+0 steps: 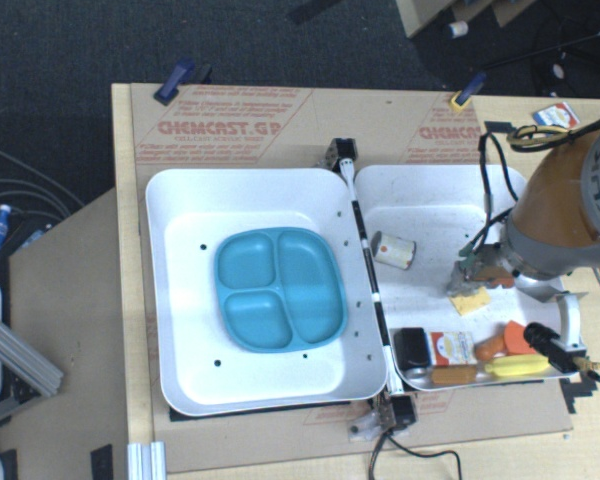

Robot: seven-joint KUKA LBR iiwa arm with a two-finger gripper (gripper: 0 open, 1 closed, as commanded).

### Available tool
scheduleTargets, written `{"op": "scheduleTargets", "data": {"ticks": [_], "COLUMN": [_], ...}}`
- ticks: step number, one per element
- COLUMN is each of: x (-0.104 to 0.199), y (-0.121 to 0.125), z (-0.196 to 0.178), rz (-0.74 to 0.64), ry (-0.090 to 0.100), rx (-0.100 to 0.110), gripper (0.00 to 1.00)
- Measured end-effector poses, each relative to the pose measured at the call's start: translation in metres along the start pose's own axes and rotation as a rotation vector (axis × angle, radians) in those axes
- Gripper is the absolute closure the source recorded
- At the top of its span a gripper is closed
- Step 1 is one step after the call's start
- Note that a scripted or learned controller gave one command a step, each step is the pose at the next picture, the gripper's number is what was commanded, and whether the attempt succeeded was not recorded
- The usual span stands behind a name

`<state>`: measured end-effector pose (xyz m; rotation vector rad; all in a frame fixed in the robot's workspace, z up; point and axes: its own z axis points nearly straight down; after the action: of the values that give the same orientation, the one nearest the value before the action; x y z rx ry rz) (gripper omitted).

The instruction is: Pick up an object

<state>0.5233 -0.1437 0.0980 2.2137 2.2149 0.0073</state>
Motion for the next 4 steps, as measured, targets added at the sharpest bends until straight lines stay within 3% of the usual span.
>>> {"op": "scheduleTargets", "data": {"ticks": [4], "x": [0.0], "y": [0.002], "z": [-0.039], "rz": [-0.002], "ry": [-0.001], "rx": [-0.004], "gripper": [1.0]}}
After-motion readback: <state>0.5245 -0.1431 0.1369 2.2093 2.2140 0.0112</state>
